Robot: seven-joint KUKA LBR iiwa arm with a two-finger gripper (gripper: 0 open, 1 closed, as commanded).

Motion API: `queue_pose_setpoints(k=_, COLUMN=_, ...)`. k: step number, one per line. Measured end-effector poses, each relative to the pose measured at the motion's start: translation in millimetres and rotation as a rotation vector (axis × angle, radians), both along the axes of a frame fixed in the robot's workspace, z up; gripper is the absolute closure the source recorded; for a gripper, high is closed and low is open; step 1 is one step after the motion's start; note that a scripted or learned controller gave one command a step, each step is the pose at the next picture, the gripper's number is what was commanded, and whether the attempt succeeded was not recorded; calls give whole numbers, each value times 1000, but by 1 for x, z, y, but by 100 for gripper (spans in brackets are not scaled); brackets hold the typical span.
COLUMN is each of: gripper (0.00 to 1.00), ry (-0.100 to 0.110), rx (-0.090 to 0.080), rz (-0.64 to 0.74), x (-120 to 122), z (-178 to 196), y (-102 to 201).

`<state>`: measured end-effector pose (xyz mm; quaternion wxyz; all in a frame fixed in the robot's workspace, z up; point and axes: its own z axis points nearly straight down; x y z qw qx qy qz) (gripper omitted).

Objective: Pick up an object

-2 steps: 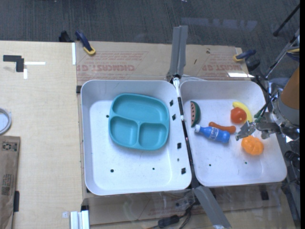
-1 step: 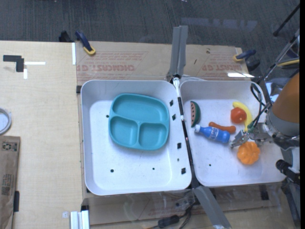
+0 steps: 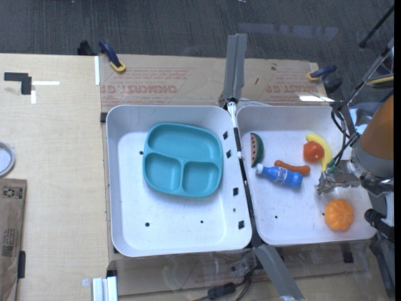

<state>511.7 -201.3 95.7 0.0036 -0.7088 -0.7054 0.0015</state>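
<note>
Looks like the approach step is in hand: the tool (image 3: 327, 184) is parked low in the right bin (image 3: 285, 231), just above the small orange pumpkin (image 3: 339, 214) and right of the blue bottle (image 3: 279, 175). Nothing is seen gripped; how far it's opened can't be told. Next, a target has to be picked, probably the pumpkin, and the tool lined up over it. The teal divided plate (image 3: 183, 160) sits in the left bin (image 3: 125, 231).

floor (image 3: 156, 17): dark grey carpet | bench (image 3: 50, 168): pale wood | cardboard sheet (image 3: 169, 83) (printed) behind bins
</note>
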Motion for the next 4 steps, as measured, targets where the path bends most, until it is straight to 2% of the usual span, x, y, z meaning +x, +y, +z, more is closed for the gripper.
queue_pose_setpoints(k=1, gripper=0, ry=0, rx=0, rz=1, x=0, z=0, y=0)
queue_pose_setpoints(k=2, gripper=0, ry=-4, rx=3, rz=12, x=76, z=-7, y=-3)
queue_pose_setpoints(k=3, gripper=0, ry=4, rx=14, rz=17, x=119, z=-7, y=-9)
queue_pose_setpoints(k=4, gripper=100, ry=-1, rx=3, rz=21, x=119, z=0, y=-13)
